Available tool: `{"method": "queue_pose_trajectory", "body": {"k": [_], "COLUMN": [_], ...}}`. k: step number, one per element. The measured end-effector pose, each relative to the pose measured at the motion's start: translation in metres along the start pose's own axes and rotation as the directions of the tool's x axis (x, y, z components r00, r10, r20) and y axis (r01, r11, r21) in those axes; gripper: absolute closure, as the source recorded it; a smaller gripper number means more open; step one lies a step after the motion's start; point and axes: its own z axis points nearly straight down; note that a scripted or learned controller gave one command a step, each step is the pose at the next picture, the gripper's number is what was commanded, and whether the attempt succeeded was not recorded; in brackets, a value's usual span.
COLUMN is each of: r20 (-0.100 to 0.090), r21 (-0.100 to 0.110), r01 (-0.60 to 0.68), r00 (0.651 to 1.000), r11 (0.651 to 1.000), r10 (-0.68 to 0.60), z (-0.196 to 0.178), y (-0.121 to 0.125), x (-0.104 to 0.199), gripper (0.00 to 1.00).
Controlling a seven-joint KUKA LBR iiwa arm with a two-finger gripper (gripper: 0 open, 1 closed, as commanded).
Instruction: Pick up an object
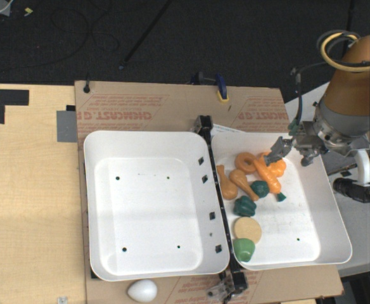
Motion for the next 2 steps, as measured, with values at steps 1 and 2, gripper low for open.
{"method": "queue_pose_trajectory", "body": {"k": [1, 2], "r20": [-0.005, 0.002], "r21": [0.013, -0.01], "r01": [0.007, 0.003], "r00": [1.0, 1.0], "r11": [1.0, 1.0], "r10": [-0.007, -0.003], "z": [0.062, 0.057], "y": [-0.079, 0.059], "x": [0.118, 0.123], "gripper": [0.0, 0.0]}}
